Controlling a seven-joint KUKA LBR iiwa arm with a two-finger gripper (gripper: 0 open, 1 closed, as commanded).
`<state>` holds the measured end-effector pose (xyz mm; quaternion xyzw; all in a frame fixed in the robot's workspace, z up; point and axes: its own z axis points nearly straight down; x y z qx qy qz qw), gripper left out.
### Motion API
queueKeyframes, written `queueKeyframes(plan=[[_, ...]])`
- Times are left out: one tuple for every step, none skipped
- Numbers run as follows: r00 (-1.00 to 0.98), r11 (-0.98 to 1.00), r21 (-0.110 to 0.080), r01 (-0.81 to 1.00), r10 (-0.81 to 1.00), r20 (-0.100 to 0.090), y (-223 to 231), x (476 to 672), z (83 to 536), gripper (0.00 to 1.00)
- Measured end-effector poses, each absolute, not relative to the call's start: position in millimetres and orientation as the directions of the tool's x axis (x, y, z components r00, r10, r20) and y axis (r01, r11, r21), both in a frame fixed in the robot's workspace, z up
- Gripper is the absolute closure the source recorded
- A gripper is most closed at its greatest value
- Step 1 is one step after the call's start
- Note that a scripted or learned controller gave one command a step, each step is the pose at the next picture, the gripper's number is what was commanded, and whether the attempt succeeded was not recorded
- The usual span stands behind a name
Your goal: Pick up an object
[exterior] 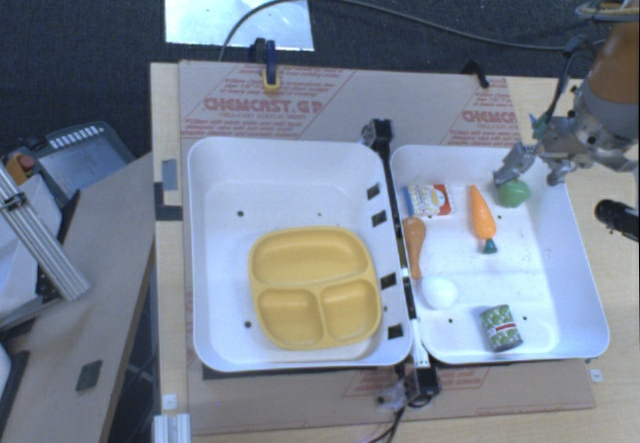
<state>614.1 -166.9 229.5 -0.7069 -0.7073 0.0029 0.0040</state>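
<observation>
Bins sit side by side across the middle of the frame, two in count. The left bin (215, 181) holds one yellow divided tray (315, 286) with three compartments, lying low in its right half. The right bin (570, 271) holds six small things: one white packet with red print (427, 199) near the upper left corner, one orange drumstick-like toy (413, 243) below it, one white egg (438, 292) just beneath that, one carrot (483, 215) with a green tip in the middle, one green can (501, 328) with a red label at the lower right, and one green ball (514, 194) at the upper right. The gripper (535, 163) hangs over that ball, fingers spread, holding nothing visible.
</observation>
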Motion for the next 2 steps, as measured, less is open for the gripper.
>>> queueKeyframes(plan=[[-0.003, 0.003, 0.002, 1.000, 1.000, -0.001, -167, 616.6, 236, 0.00], [-0.006, 0.006, -0.001, 1.000, 1.000, 0.000, -165, 625.0, 191, 0.00]])
